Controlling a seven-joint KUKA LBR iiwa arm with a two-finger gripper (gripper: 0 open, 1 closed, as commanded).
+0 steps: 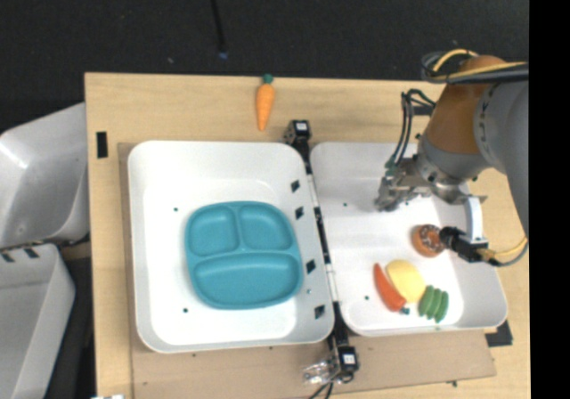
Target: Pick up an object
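Starting at my left, the left bin (142,299) holds a teal divided plate (241,255) lying flat near its middle. Above the bins, on the bare counter (178,103), a toy carrot (264,103) lies with its long axis running away from me, green tip at the far end. It is well apart from the arm.

In the right bin (356,219), the end effector (390,196) sits low over the bin's upper middle; I cannot tell how it is set, since the wrist and cabling crowd it. Nothing is visibly held.

The candidates lie toward me and to the right of it: a small round brown-orange piece (427,240) nearest, then a cluster at the bin's near edge, a red pepper-like piece (386,289), a yellow fruit (406,279) touching it, and a green piece (433,302) just beside. I judge the round piece the easiest target, standing apart from the others. A black fitting on the arm partly covers its right side.
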